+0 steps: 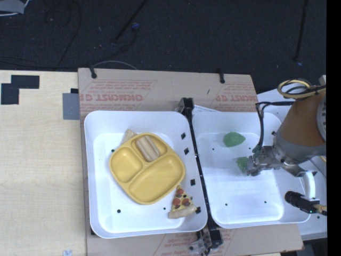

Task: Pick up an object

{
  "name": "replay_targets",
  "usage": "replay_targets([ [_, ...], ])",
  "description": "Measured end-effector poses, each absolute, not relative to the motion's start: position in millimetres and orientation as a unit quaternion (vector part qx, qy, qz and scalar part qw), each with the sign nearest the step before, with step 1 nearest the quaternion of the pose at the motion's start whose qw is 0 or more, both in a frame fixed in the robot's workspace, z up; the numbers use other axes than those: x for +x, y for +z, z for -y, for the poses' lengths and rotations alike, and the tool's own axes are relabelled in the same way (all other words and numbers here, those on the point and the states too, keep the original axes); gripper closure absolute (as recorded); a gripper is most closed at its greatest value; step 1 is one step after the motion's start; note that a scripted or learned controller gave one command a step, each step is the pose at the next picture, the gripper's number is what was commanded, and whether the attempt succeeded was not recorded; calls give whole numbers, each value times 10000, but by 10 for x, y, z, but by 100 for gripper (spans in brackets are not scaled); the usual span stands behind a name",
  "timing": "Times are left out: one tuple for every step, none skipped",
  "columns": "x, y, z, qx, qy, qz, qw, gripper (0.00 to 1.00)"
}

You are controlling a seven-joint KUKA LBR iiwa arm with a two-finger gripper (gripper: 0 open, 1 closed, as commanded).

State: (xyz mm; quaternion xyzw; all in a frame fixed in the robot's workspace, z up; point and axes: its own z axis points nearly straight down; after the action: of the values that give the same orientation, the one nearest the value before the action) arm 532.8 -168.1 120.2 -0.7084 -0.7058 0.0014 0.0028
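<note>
Small green lump [243, 163] — beside gripper [254, 167]

Cardboard sheet [160, 89] under both bins (red print), black cables [106, 20] on dark floor behind.

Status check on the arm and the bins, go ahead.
Tool low in right bin, at a dark green piece; grasp unconfirmed. Light green piece loose nearby. Yellow tray, pizza slice in left bin.

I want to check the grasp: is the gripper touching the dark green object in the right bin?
Cannot tell. In the camera view the gripper overlaps the dark green object in the right bin, but the slanted view shows neither contact nor a gap plainly.
</note>
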Motion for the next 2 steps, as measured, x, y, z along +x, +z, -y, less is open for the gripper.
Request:
replay_targets([
  [5375,1806,1752,-7067,-7,7075,-15,100],
  [5307,2366,1695,-7064,-8,7078,-12,100],
])
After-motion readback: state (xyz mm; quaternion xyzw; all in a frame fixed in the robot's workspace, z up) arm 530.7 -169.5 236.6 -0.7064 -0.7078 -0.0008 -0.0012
